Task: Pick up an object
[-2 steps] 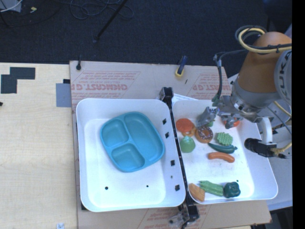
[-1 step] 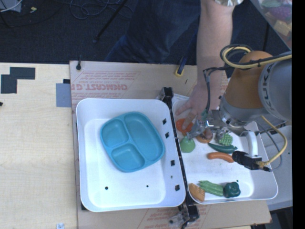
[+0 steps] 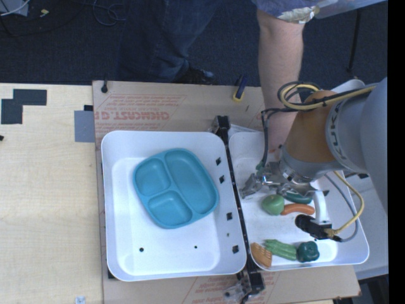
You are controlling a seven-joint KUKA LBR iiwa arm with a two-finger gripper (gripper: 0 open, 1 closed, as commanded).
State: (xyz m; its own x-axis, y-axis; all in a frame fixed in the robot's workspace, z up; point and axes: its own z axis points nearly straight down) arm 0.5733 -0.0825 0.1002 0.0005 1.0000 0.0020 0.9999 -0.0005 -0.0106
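In the bin (image 3: 248,157) on the view's right, near its middle, we see a round green toy (image 3: 273,204) lying on the white floor, and we take it as the likeliest thing to lift. An orange carrot (image 3: 297,210) lies just beside it, towards the arm. The pincer (image 3: 264,181) hangs just above and to the far side of the green toy, close but not around it. The metal parts blur together, so we cannot tell whether it stands wide or narrow. Nothing shows between its tips.

We judge the step in hand to be the approach: the pincer is low in the bin and no grasp is made yet. The next move calls for a short shift over the green toy, a straight descent, and a close that leaves the carrot out.

Nearer the front rim lie a long green vegetable (image 3: 281,249), a dark green lump (image 3: 308,251) and a tan piece (image 3: 261,255). The other bin (image 3: 126,246) holds a blue divided plate (image 3: 174,187). Both bins sit on the pale counter (image 3: 44,201).
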